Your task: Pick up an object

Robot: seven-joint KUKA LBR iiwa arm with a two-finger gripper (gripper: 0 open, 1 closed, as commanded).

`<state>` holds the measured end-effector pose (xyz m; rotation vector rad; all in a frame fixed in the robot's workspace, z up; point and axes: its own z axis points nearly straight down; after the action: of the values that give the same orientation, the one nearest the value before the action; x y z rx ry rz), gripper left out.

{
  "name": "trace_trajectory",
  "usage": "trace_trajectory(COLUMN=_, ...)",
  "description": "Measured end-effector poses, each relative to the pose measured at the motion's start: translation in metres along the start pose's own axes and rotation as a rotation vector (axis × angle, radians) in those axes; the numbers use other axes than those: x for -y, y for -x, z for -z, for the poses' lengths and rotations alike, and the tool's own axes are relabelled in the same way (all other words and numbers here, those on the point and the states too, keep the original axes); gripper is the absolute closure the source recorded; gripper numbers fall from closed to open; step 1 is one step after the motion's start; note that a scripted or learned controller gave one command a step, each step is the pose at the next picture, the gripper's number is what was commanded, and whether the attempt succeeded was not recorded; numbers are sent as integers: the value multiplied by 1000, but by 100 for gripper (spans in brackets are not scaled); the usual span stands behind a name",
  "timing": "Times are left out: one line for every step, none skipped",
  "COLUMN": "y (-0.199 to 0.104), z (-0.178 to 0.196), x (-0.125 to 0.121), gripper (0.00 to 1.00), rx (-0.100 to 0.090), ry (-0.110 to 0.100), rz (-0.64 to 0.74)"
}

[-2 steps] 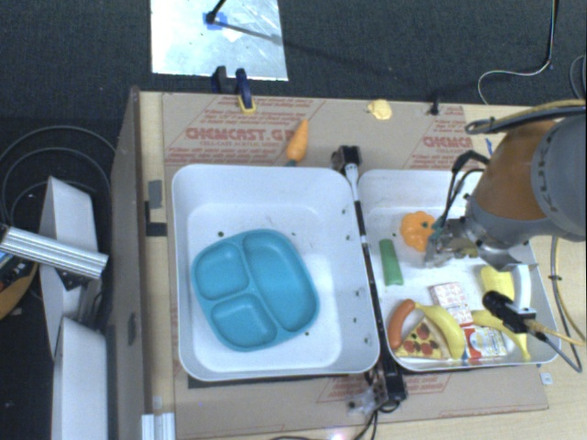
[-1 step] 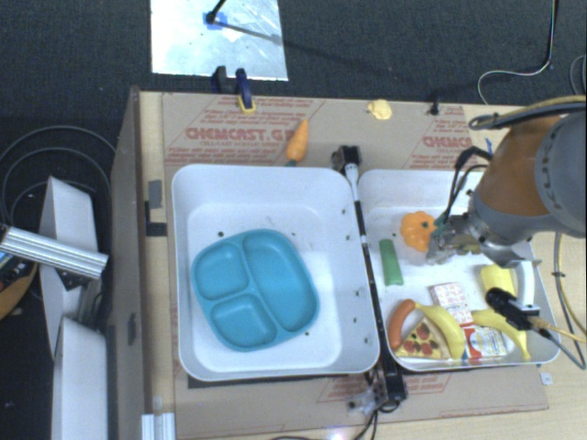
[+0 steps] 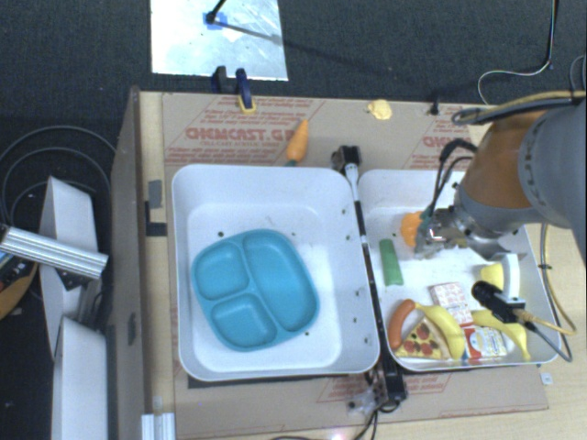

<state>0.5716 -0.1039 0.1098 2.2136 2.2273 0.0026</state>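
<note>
Clock directions are read on the camera view, with 12 o'clock at its top edge.

**Worktop:** The worktop (image 3: 248, 122) has a printed cardboard face and carries two white bins side by side.

**Left bin:** The left bin (image 3: 211, 186) holds a blue divided plate (image 3: 254, 287), lying flat near its centre.

**Arm and hand:** The arm (image 3: 541, 168) enters from 3 o'clock and reaches over the right bin (image 3: 394, 186). The hand (image 3: 427, 234) sits low in the upper half of that bin. How far the hand is open cannot be told from this view, and nothing is seen held in it.

**Objects in the right bin:**
- An orange object (image 3: 412, 221) lies just beside the hand at its 10 o'clock. Whether the two touch cannot be told.
- A green stick (image 3: 392, 262) lies at 7 o'clock from the hand, close to the bin's left wall and apart from the hand.
- A cluster fills the bin's 6 o'clock end:
  - a red sausage piece (image 3: 400, 317) against the left wall;
  - a toy pizza slice (image 3: 422, 337) just beside it;
  - a toy banana (image 3: 446, 324) touching the slice;
  - a small printed carton (image 3: 448, 294) at 12 o'clock from the banana;
  - a second carton (image 3: 484, 342) at 3 o'clock from the banana.

**Outside the bins:** A toy carrot (image 3: 297, 141) lies on the worktop at 12 o'clock from the left bin. A yellow lump (image 3: 380, 110) lies at 12 o'clock from the right bin.
</note>
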Motion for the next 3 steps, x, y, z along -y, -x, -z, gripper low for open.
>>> trace_trajectory(y=36, z=-26, x=1, gripper=100, rx=1, ry=-1, rz=-6)
trace_trajectory(y=17, z=-26, x=1, gripper=100, rx=0, ry=-2, rz=-1)
trace_trajectory(y=18, z=-15, x=0, gripper=100, rx=0, ry=1, rz=-1)
